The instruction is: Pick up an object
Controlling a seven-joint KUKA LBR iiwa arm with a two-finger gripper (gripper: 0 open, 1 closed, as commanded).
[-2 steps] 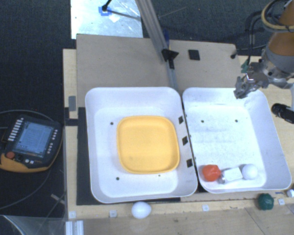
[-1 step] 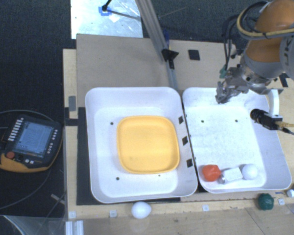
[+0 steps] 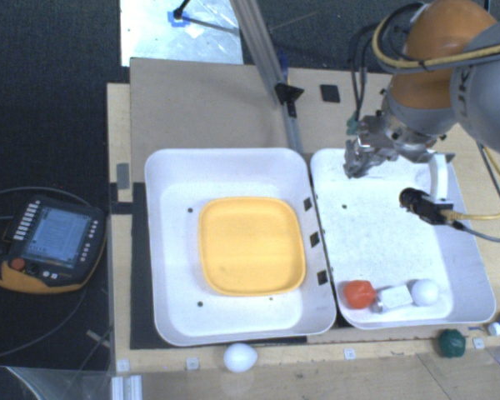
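Note:
In the right bin (image 3: 383, 223), along its near edge, lie a red-orange lump (image 3: 357, 293), a small white block (image 3: 392, 297) and a white ball (image 3: 424, 291), side by side. The gripper (image 3: 357, 164) hangs over the far left part of that bin, well away from these objects, pointing down. Nothing shows between its fingers. The left bin (image 3: 171, 223) holds a yellow square plate (image 3: 252, 245).
A white egg-shaped object (image 3: 240, 357) and a dark green ball (image 3: 451, 342) lie on the bench in front of the bins. A teach pendant (image 3: 48, 242) sits at the left. A slanted metal rod (image 3: 262, 44) stands behind the bins.

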